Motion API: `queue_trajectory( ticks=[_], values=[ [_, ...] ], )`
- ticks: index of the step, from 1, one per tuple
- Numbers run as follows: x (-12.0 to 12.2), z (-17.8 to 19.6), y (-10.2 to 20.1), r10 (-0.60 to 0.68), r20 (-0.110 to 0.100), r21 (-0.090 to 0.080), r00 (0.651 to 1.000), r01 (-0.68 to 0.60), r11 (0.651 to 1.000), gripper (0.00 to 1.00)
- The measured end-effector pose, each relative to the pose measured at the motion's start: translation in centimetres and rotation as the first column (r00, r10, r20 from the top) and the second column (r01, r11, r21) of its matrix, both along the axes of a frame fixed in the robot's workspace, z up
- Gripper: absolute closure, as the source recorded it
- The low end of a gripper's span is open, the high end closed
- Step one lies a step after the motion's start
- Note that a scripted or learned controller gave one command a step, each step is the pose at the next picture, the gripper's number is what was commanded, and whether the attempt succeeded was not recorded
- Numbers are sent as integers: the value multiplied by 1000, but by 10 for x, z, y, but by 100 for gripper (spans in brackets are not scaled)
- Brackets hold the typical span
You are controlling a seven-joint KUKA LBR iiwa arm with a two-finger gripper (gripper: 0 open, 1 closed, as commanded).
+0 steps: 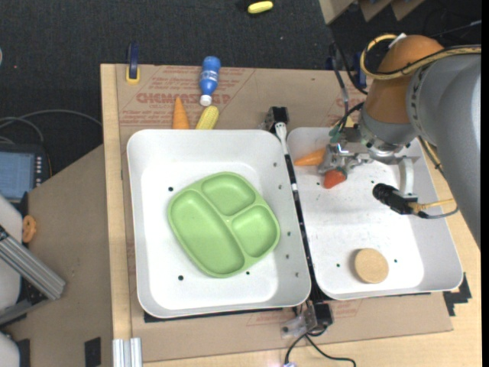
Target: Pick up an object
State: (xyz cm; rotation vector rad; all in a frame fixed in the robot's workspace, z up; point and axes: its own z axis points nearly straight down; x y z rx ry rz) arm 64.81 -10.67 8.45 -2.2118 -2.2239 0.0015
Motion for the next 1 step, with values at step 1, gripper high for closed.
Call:
queue_trajectory(
  ticks=[1],
  values=[
    [-25,108,66,2,14,-1,1000,-2,1000,100]
  ],
)
